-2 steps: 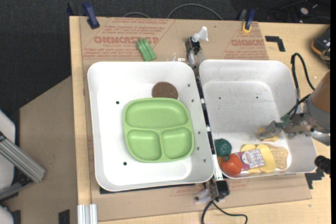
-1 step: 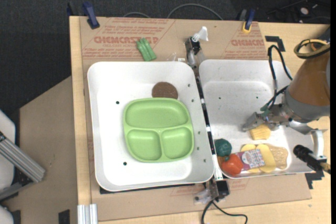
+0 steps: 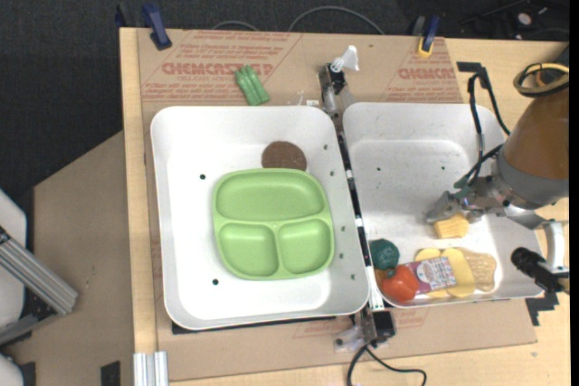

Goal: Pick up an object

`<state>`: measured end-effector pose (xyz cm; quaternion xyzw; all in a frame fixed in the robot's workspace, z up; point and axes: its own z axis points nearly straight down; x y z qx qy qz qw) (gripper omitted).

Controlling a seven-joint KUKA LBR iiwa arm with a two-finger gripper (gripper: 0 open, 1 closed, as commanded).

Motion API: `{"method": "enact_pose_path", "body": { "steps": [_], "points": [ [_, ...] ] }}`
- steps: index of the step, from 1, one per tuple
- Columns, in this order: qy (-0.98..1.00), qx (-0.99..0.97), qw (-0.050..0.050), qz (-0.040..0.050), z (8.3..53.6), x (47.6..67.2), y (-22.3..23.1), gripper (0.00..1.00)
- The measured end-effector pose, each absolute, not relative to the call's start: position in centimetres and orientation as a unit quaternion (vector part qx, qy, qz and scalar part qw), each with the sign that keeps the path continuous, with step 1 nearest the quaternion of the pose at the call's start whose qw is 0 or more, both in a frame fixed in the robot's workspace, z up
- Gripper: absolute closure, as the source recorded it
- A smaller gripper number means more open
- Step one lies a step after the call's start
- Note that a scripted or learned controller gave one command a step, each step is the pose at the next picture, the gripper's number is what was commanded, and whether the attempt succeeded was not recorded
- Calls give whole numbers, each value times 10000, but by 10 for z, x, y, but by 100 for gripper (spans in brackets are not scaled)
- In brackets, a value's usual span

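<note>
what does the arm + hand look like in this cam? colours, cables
The arm is a thick rounded body with an orange band above a grey wrist section. A black cable loops beside it down toward the wrist. The hand is a small grey and metal part at its tip, with dark pieces around it.

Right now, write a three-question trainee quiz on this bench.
1. True or false: the green divided tray lies in the left bin.
2. Which item lies nearest the gripper? A the brown disc B the yellow block C the tomato
3. Fill in: the green clip lies on the ___, outside both bins.

Key: 1 true; 2 B; 3 cardboard.
</note>
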<state>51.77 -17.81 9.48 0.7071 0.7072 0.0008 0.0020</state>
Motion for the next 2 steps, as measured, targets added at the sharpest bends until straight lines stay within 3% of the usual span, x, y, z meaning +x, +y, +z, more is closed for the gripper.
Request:
{"method": "enact_pose_path", "body": {
  "steps": [1,2],
  "points": [
    [7096,7047,11,7,84,552,-113,100],
    [7101,7041,29,39,191,558,-37,100]
  ]
}}
